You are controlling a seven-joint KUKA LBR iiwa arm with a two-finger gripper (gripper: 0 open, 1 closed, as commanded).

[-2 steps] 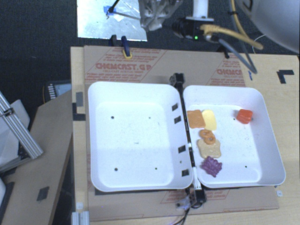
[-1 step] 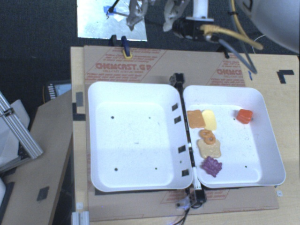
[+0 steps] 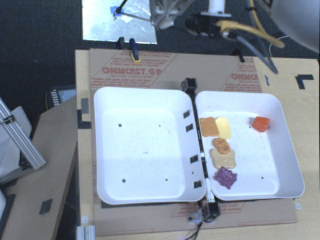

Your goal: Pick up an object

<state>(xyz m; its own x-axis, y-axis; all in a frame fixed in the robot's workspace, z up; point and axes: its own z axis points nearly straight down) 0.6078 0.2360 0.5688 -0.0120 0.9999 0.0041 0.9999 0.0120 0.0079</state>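
Note:
Several small toy foods lie in the right bin (image 3: 280, 154). An orange-brown square (image 3: 209, 126) and a yellow piece (image 3: 223, 128) sit side by side near the bin's left wall. Below them come a small orange ring (image 3: 220, 145), a beige piece (image 3: 223, 158) and a purple grape cluster (image 3: 226, 177). A red-orange item (image 3: 260, 123) lies apart at the bin's far right. My gripper (image 3: 164, 11) hangs high at the top of the view, beyond the far edge of the bench and well away from both bins. It is blurred against a shiny sheet.
The left bin (image 3: 145, 144) is beside the right one, joined by a black hinge strip (image 3: 196, 144). Both rest on a cardboard sheet (image 3: 150, 69). A silver sheet (image 3: 110, 14) lies at the back, a clamp (image 3: 134, 51) at the cardboard's far edge, and an aluminium rail (image 3: 20, 139) at left.

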